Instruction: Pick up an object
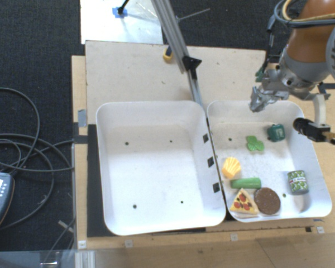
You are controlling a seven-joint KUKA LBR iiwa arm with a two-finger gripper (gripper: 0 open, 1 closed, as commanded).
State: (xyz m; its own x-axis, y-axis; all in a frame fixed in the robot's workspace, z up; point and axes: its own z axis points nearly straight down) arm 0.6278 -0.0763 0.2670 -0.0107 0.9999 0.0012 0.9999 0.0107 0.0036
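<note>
My gripper [259, 103] hangs over the far edge of the right bin [312, 166], with nothing seen between its fingers. Below it in that bin lie a dark green cup-like toy [276, 132], a green leafy piece [254, 144], a yellow shell-shaped toy [231, 167], a green cucumber [246, 182], a pizza slice [244, 202], a brown round cookie [267, 201] and a green can [297, 182]. The dark green toy is the nearest, a little to the gripper's lower right.
The left bin [156, 166] stands beside the right one, sharing a middle wall. A slanted grey pole [176, 32] crosses the bench's far side down to the bins' junction. Cables [22, 149] lie on the floor at the left.
</note>
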